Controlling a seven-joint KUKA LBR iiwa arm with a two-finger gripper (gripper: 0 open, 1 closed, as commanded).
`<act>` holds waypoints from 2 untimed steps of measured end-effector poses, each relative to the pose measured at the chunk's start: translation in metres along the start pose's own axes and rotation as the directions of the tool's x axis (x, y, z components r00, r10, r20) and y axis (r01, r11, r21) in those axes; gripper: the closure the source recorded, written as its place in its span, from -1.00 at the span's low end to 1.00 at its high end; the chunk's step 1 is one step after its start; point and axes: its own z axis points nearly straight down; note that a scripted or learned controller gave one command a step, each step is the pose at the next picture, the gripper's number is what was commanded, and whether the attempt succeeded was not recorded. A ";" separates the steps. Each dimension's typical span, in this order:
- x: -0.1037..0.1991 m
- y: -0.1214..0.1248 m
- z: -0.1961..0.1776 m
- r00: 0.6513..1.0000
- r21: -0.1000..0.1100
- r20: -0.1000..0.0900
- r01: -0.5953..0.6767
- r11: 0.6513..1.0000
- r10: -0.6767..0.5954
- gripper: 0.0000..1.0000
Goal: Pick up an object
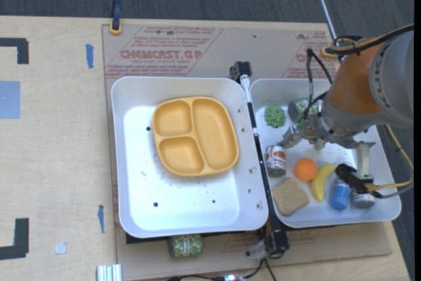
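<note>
Orange-banded arm (358,92) is over my right bin (388,210), upper middle. Can't tell the gripper's (308,135) state from here.

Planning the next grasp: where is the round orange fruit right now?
The round orange fruit lies in the right-hand white bin, between the small red-and-white can and the yellow banana, just behind the tan bread slice.

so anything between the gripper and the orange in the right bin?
Nothing visible. The gripper hangs just above the orange with bare bin floor between; the red can and banana sit beside it.
</note>
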 end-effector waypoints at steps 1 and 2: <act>0.007 0.071 0.002 1.000 0.016 -0.003 -0.004 1.000 0.004 -1.00; 0.008 0.073 -0.010 1.000 0.013 -0.002 0.000 1.000 0.000 1.00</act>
